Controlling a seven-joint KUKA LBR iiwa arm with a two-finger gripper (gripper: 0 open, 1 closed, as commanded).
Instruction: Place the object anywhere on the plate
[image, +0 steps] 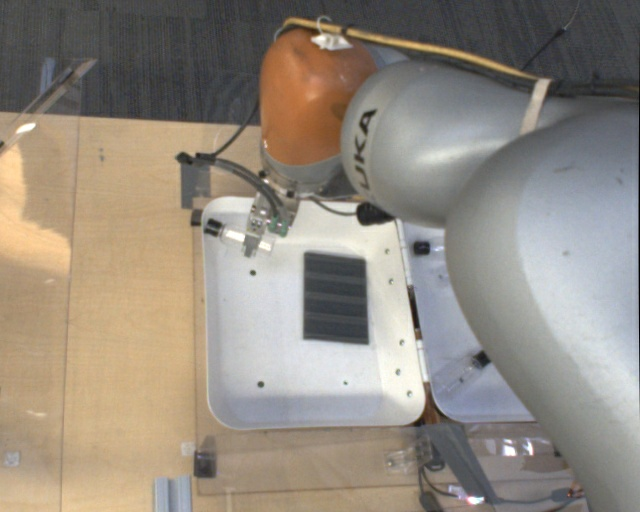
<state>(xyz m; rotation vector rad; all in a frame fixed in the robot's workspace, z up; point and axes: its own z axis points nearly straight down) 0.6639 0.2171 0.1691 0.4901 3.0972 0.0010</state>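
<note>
A dark grey ribbed rectangular plate lies flat in the middle of the left white bin. My gripper hangs over the bin's far left corner, up and to the left of the plate and apart from it. A small black and white piece juts out to the gripper's left; whether it is a held object or part of the gripper cannot be told. The orange band and the grey arm cover the upper right of the view.
The right bin is mostly hidden under the arm; a small dark item shows on it beside the arm. A grey bracket stands at the left bin's far corner. Wooden bench lies to the left.
</note>
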